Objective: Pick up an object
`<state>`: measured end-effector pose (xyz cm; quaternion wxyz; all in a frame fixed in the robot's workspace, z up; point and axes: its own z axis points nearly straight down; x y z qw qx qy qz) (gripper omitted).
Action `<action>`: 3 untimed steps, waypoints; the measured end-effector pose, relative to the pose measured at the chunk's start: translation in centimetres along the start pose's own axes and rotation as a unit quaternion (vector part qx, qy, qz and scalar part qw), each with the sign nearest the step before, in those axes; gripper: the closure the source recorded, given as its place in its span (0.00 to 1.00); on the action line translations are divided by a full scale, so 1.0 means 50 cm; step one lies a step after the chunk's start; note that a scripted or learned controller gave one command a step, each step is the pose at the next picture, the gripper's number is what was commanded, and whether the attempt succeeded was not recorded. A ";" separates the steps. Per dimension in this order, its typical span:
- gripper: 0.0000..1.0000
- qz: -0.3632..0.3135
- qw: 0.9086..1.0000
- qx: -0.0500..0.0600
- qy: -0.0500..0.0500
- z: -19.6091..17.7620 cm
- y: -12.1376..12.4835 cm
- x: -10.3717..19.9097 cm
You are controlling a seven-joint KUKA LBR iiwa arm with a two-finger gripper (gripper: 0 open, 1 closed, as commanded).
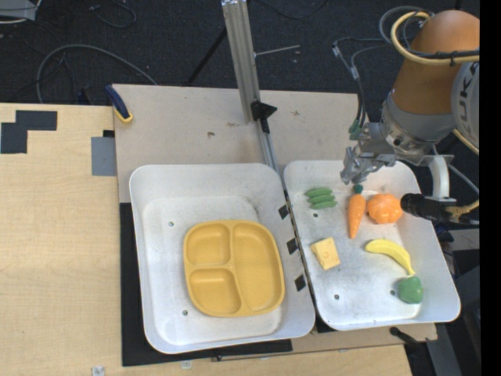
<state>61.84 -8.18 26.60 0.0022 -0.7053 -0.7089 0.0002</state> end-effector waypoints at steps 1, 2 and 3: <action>1.00 0.000 1.000 0.001 0.000 0.035 0.012 0.107; 1.00 0.000 1.000 0.001 -0.001 0.067 0.018 0.212; 1.00 0.000 1.000 0.000 -0.001 0.056 0.013 0.312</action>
